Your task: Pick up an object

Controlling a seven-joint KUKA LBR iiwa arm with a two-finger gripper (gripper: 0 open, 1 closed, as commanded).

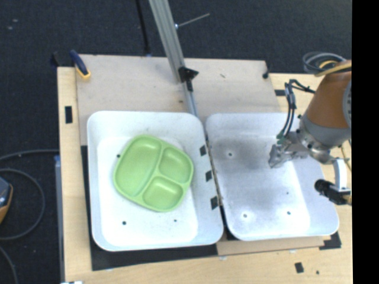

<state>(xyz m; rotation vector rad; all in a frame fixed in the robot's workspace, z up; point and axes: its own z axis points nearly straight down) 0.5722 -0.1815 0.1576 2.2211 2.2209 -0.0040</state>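
Dark carpet is seen around a pale wooden worktop (136, 81), on which two shallow white bins are placed side by side. In the left bin (100, 218) a light green divided plate (154, 172) is laid flat, a little tilted in its outline, with three compartments; it is well apart from the bin's walls on the lower side. The right bin (308, 218) is worn grey in its middle. Between the bins a slanted metal rail (169, 34) is fixed, reaching up past the worktop's far edge. A blue and yellow tool (80, 64) is seen at the far left corner. The end effector (278, 157) is held over the right bin, well apart from the plate; whether it is released or clenched cannot be told. Cables (290, 108) are hung beside the orange band (328, 102) of the arm.
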